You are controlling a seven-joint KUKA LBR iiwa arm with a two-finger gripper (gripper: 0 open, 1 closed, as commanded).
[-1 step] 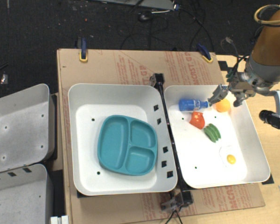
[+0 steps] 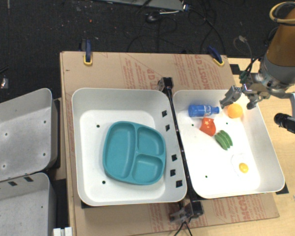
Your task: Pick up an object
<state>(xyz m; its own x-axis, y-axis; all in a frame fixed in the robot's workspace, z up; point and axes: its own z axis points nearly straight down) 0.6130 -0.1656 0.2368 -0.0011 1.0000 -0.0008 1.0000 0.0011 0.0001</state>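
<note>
While hovering over the upper edge of the right bin (image 2: 265,146), with the jaws of the gripper (image 2: 240,98) spread wide and holding nothing, select one target before descending.

Candidate objects, all in the right bin:
- Orange ball (image 2: 234,111): at 6 o'clock of the gripper, just below the jaws, nearest of all.
- Blue bottle (image 2: 202,110): lying on its side at 9 o'clock of the ball, close to the bin's left wall.
- Red piece (image 2: 208,126): at 5 o'clock of the bottle, just beside it.
- Green vegetable (image 2: 223,139): at 4 o'clock of the red piece, near it.
- Small yellow piece (image 2: 243,168): at 5 o'clock of the green vegetable, well apart from the rest.

Recommended procedure, as a judgement:
1. Take the orange ball; shortest travel, free space around it.
2. Centre the jaws over its middle; a round shape probably rolls away under an off-centre squeeze.
3. Descend straight, close slowly, lift vertically.
4. Avoid the bin rim at 12 o'clock during descent.

Left bin (image 2: 83,132) with teal divided tray (image 2: 134,153): disregard.
</note>
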